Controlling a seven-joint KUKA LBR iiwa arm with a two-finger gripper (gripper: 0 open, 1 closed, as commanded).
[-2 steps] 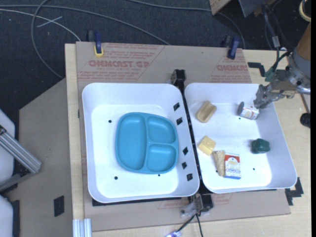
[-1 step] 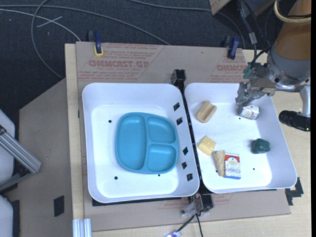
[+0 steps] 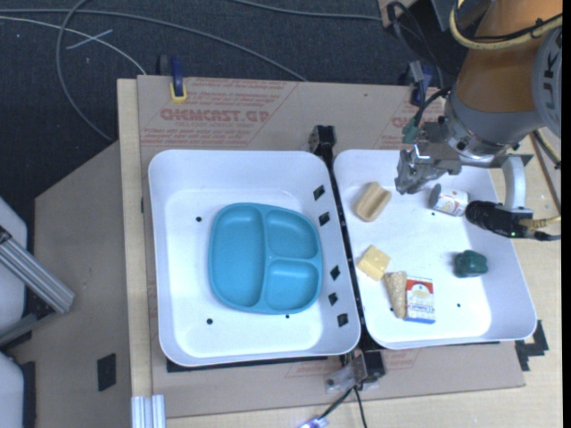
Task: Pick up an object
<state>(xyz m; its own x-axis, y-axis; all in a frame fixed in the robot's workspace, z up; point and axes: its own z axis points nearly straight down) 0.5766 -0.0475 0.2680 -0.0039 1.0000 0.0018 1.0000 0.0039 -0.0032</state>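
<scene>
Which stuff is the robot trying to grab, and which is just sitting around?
For the job: gripper, tan block, yellow piece, red-and-white packet, green lump, small white bottle.

Just there: blue divided plate, blue clamp, cables.

Right bin [image 3: 500, 324] crowded by scattered small objects; blue tray [image 3: 264, 258] fills left bin's [image 3: 169, 239] middle.

"CHEMCAST GP" printed on brown board [image 3: 214, 112]

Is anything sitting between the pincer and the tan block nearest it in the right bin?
Nothing visible. The pincer hangs over the right bin, and only bare white floor separates it from the tan block beside it.
</scene>
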